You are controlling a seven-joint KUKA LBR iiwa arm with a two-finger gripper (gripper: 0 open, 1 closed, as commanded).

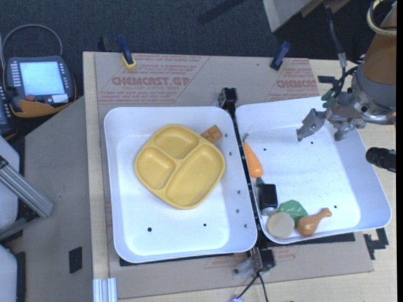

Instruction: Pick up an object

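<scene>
My gripper [325,129] hangs over the far part of the right bin [352,187]. Its two fingers stand apart, open, with nothing between them. In that bin an orange carrot [253,160] lies by the left wall. A black block [268,197] sits below it. A green piece [293,208], a round beige piece [281,225] and a brown drumstick [313,221] crowd the near left corner. All of these lie well to the lower left of the gripper.
The left bin [126,219] holds a yellow divided plate [181,166] with a small brown block [212,133] at its far right edge. A black divider clamp [227,97] sits between the bins. A teach pendant [39,83] lies off the bench at the left.
</scene>
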